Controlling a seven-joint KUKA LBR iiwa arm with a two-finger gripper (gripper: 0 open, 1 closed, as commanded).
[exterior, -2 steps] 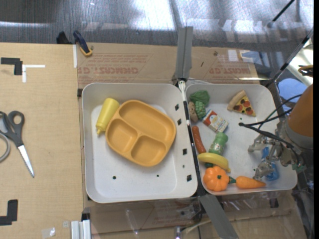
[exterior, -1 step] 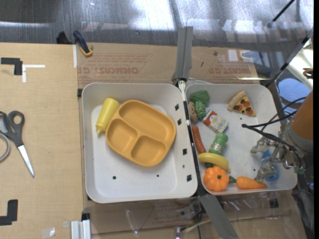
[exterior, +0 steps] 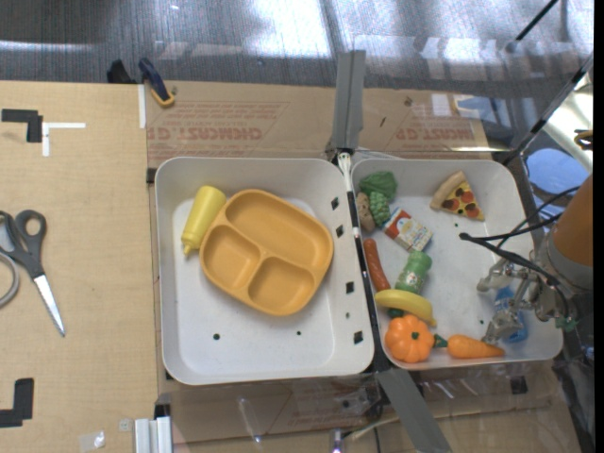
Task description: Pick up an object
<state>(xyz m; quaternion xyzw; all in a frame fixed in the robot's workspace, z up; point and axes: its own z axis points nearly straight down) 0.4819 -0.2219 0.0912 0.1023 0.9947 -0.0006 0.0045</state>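
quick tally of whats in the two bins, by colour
Yellow: 3, bottle, tray, banana
Green: 2, broccoli, green bottle
Orange: 2, pumpkin, carrot
Red or mixed: 3, sausage, carton, pizza slice
Total: 10

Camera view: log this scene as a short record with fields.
left bin: yellow divided plate, yellow bottle touching the plate's left edge
right bin: broccoli, pizza slice, small carton, green bottle, sausage, banana, pumpkin, carrot
gripper: low over the right bin's right side, right of the carrot
bench, left: scissors
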